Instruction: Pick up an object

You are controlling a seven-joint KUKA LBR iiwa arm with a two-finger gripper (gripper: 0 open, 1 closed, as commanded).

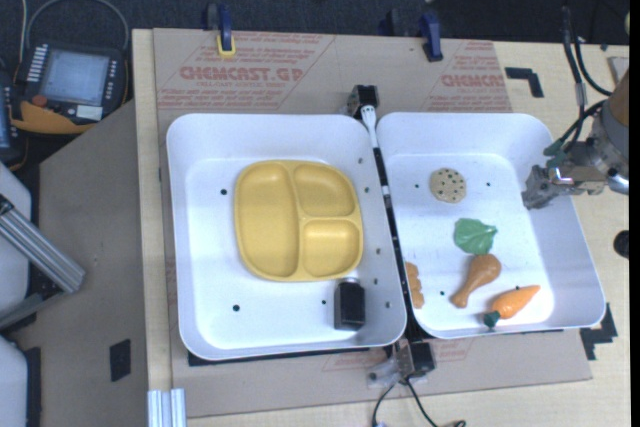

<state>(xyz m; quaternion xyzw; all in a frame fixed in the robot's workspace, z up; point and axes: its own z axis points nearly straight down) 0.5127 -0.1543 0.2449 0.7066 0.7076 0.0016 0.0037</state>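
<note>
In the right bin [520, 140] lie a round speckled cookie [448, 183], a green leafy piece [474, 235], a brown drumstick [476, 277], an orange carrot [514, 302] and a small orange-brown piece [412, 283] by the left wall. My gripper [545, 185] hangs at the bin's right edge, well to the right of the cookie, with nothing seen between its fingers.
The left bin [195, 215] holds a yellow divided plate [298, 218] and a small black block [349, 304]. A black divider strip [378, 165] runs between the bins. Clamps and cardboard lie behind; a pendant [70, 80] sits at far left.
</note>
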